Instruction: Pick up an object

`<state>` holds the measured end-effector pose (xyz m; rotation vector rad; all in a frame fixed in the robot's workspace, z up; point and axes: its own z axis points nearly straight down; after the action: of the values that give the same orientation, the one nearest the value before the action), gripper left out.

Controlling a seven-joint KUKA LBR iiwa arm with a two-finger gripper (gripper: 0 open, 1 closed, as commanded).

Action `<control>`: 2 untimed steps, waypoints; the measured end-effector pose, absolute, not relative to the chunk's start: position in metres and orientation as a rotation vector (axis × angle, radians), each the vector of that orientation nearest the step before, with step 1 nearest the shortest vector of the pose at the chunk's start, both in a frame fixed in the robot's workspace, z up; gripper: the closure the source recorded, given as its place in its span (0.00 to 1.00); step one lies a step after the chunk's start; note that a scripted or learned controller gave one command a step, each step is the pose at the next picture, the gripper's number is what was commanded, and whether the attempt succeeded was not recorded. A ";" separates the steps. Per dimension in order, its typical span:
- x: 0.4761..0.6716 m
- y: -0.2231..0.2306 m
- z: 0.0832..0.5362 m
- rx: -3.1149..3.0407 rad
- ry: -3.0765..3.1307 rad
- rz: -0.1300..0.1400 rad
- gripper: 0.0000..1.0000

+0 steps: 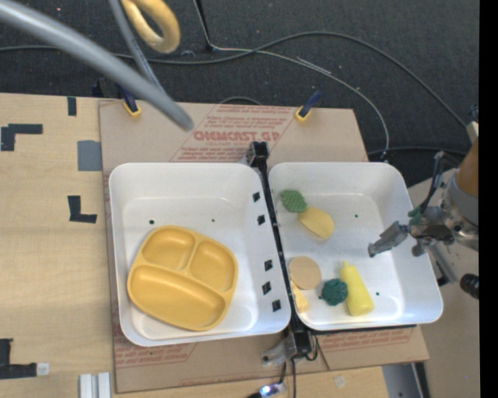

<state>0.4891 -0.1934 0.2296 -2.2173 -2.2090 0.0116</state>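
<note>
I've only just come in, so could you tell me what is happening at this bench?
A robot arm reaches in from the right, and its gripper hangs over the right bin with nothing between its fingers. That bin holds small toy foods: a yellow bottle, a dark green piece, a tan disc. The left bin holds a yellow divided plate.

The arm (467,186) is cut off at the right side of the view, so little above its wrist can be seen; the gripper (398,237) is small and dark over the right bin (389,183), and its fingers blur together, perhaps one of them hidden behind the other; the grey hose (93,54) and yellow loop (152,22) run off the top edge; small black marks along the divider (268,241) are too tiny to identify.
</note>
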 end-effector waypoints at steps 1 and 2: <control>0.492 -0.193 0.236 -2.220 -2.221 0.002 0.00; 0.483 -0.196 0.175 -2.217 -2.216 0.006 0.00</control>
<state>0.4835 -0.1964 0.1754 -2.2171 -2.2162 0.0061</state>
